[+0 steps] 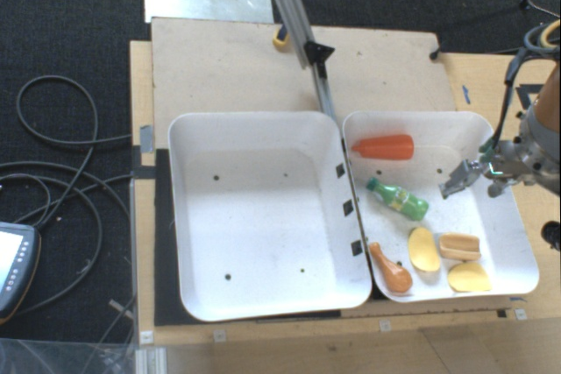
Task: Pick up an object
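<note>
The right bin holds several toy foods. An orange carrot lies near its far wall. A green bottle lies on its side in the middle. Along the near wall lie a brown drumstick, a yellow slice, a tan bun and a yellow wedge. My gripper hangs over the bin's right half, right of the bottle and above the bun. Its fingers stand open with nothing between them.
The left bin sits beside the right one, with a dividing wall and black clips between them. A slanted metal pole crosses the far board. Cables and a pendant lie on the floor at left.
</note>
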Controlling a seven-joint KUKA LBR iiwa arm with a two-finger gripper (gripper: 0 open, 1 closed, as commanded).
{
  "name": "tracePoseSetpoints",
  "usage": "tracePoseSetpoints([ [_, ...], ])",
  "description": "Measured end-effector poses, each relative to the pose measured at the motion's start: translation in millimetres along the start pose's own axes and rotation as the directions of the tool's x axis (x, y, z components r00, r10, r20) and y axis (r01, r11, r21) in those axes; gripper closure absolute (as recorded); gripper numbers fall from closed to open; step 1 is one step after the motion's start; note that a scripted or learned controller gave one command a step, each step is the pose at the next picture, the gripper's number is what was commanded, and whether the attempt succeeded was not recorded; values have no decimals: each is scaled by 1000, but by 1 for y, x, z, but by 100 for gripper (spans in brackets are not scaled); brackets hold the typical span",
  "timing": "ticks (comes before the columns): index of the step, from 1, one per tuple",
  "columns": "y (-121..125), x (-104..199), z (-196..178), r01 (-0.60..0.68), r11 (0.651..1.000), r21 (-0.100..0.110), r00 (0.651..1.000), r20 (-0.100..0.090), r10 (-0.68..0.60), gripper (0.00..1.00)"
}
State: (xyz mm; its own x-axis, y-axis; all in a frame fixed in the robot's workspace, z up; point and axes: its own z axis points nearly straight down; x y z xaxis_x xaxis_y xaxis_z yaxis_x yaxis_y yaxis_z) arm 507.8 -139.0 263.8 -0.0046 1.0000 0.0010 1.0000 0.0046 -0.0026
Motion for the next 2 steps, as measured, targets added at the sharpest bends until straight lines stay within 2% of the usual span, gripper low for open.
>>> tracePoseSetpoints([
  [1,1,0,-2,-2,1000,-4,1000,1,2,0],
  [2,10,3,47,-4,1000,0,1000,0,4,0],
])
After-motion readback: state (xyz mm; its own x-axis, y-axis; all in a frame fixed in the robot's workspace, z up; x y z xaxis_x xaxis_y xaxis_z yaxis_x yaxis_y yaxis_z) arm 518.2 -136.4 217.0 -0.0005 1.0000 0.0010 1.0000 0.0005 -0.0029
